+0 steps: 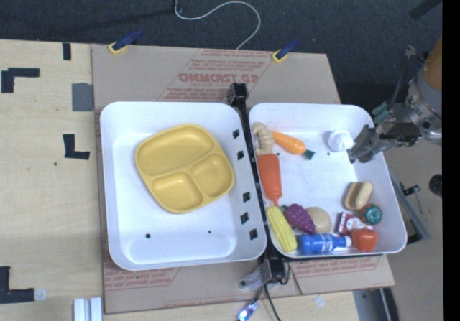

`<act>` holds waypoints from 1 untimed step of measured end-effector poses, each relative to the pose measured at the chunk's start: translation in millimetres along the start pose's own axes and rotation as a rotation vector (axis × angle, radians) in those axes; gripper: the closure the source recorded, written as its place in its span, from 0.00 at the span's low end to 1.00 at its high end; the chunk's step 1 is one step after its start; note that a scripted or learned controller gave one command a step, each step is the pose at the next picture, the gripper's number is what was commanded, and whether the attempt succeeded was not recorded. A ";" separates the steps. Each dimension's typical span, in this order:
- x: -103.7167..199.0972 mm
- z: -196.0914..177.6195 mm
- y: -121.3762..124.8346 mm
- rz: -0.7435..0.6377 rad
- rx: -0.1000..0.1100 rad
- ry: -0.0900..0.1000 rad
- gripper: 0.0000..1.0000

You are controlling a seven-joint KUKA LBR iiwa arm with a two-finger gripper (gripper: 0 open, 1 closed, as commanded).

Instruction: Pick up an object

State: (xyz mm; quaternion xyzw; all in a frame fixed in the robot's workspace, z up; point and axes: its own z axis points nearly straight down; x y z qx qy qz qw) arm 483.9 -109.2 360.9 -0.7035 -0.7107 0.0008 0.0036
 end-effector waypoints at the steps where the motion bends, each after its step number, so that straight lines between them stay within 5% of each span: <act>1: 51.6 45.7 0.0 0.004 0.000 -0.002 1.00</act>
